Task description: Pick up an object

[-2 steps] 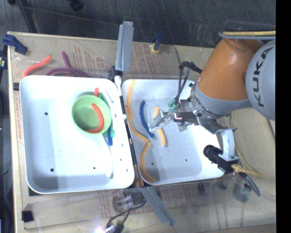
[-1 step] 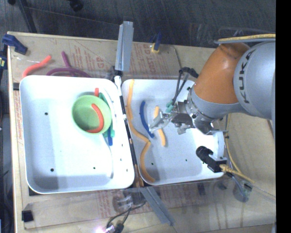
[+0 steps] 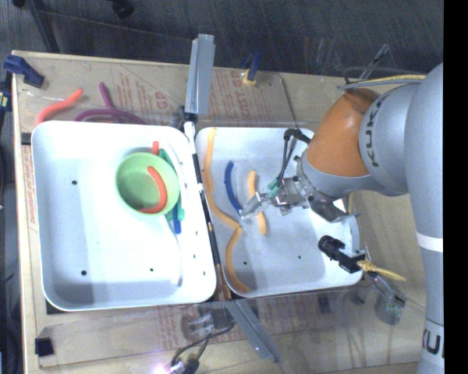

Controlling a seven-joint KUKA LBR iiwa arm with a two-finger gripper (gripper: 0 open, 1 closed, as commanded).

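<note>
Wooden bench point(image 3: 125, 326) carries two white bins. Over the right bin point(image 3: 296, 275) the grey arm point(image 3: 390, 142) lowers its gripper point(image 3: 255, 206), jaws narrowly parted around a yellow strip point(image 3: 257, 201). Left bin point(image 3: 78, 240) holds a green bowl point(image 3: 144, 181).

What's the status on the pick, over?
Gripper low in right bin, at the small orange piece. Grasp not confirmed. Blue strip and long orange strip lie close beside it.
</note>
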